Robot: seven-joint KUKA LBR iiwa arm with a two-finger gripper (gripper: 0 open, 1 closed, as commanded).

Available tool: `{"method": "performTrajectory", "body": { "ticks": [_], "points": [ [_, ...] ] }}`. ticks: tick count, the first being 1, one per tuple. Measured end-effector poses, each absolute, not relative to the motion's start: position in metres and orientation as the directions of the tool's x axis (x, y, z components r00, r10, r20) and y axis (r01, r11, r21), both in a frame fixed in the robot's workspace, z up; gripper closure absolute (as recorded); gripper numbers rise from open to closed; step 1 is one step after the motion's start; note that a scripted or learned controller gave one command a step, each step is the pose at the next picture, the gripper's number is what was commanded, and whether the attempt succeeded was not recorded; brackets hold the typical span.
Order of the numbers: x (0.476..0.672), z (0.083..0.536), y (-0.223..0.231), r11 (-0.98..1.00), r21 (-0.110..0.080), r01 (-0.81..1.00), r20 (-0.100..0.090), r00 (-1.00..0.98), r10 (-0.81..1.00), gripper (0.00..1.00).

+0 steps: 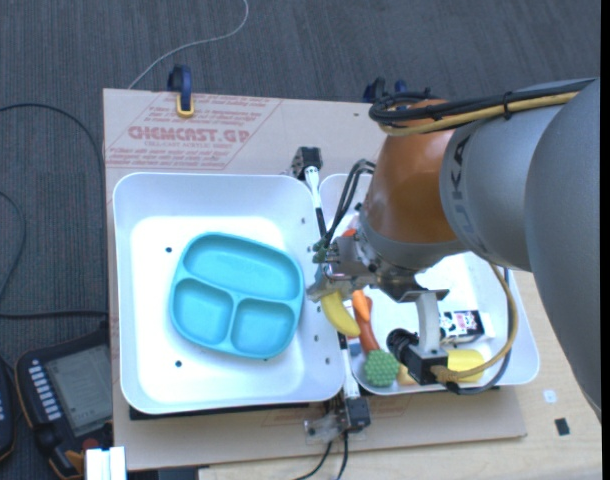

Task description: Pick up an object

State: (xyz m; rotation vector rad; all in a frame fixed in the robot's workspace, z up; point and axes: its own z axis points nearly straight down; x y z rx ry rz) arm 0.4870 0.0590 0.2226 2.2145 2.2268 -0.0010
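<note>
My gripper (332,268) is low over the left side of the right bin (520,363), right above a yellow banana (337,314). An orange carrot (365,323) lies just right of the banana. A green knobbly toy (380,368) sits at the bin's front edge. A small black-and-white box (463,322) lies further right, with a yellow object (467,361) in front of it. The arm's orange wrist hides most of the bin's back half.
The left bin (145,218) holds a blue three-part plate (235,295). The shared rim between the bins runs close to the gripper's left. A tablet (70,388) lies on the floor at lower left, and cables run across the carpet.
</note>
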Motion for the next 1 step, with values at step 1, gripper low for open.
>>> {"method": "performTrajectory", "body": {
  "ticks": [1],
  "points": [
    [0.4878,0.2323,0.0591,0.007,0.001,1.0,-0.002,-0.007,1.0,1.0]
  ]
}}
